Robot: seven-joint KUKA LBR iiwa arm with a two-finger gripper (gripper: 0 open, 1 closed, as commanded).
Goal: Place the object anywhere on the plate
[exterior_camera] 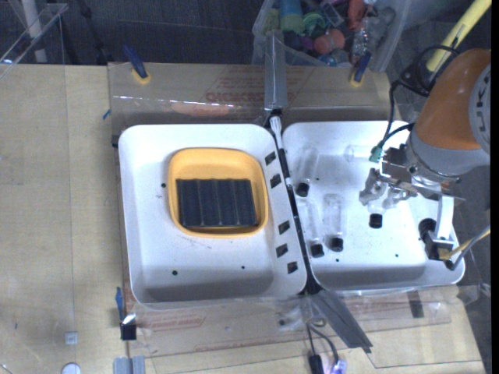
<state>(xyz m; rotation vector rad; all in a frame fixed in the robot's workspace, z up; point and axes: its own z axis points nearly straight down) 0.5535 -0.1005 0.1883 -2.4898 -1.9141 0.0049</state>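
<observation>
You have a pale wooden bench [54, 209] under everything, and on it the two white bins sit side by side, touching along a ridge marked with small black tabs [281, 201]. The left bin [144, 209] holds the yellow plate [218, 159], which lies flat near its middle with a dark ridged pad [217, 202] covering most of its face. The right bin [405, 263] is where the arm [460, 107] reaches in, its orange band over the bin's far right corner. Behind the bins, a clear tub [327, 14] of coloured toys stands off the bench's far edge, and two blue clamps [139, 70] [359, 68] grip the clear sheet at the back. The gripper [382, 193] hangs over the right half of the right bin, with cables trailing up from it. You cannot tell from this angle whether it is released or clenched, and nothing shows within it. Just below it in the view, a small dark piece [375, 220] rests on the bin floor, apart from the metal. Further left, a clear, hard-to-read piece [334, 213] lies near the bin's middle, with two more dark bits [316, 249] [335, 244] beside it and another [302, 187] close to the ridge. Which of these is your object is not clear. All lie in the right bin, with the ridge between them and the plate.
</observation>
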